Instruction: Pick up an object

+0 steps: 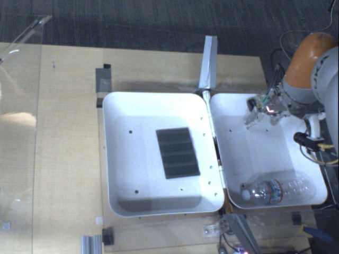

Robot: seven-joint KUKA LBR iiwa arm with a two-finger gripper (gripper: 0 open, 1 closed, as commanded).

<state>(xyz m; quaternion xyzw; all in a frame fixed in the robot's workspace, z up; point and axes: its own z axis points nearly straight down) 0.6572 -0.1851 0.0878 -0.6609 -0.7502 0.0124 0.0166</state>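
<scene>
Bottle (273,190) lies on its side along the right bin's (233,142) near wall, ungrasped. My jaws hover well apart from it toward the far side, nothing visibly between them; their opening I cannot tell. Next, I judge, comes descending over it. A dark ribbed block (177,152) occupies the left bin (122,142).

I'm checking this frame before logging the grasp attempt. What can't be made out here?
- Pincer, camera view: too small and blurred to tell whether it is open or shut.
- Arm: cut off by the right edge.
- Clear bottle in the right bin: label print too small to read.
- Dark ridged block in the left bin: material unclear.
</scene>
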